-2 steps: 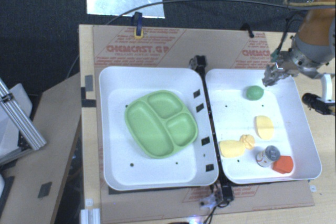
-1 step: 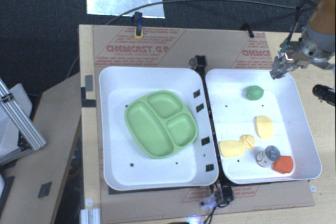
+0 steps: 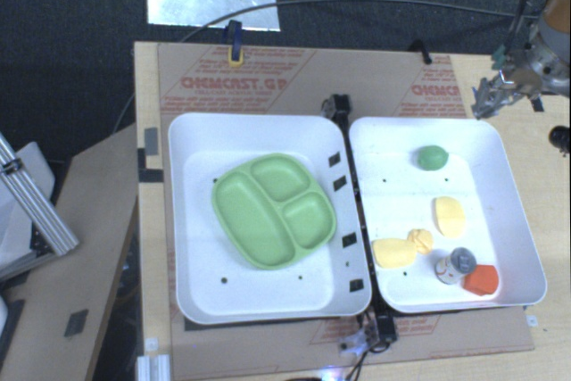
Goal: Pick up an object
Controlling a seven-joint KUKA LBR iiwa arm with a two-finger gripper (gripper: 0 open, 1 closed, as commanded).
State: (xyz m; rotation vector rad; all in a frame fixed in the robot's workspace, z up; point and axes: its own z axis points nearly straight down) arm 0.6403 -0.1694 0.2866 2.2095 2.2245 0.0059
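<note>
Six objects: right bin (image 3: 513,183), all small, probably light.
target: green ball (image 3: 432,158), likely smooth; I'd pinch across its middle.
my gripper (image 3: 489,99): above bin's far corner, open-or-closed state unclear.

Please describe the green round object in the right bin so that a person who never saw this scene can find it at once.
Start at the right bin of the two white bins. Near its far edge lies the green ball, apart from the other things. It is the one green thing there; the others, nearer the front, are yellow, orange or grey.
</note>
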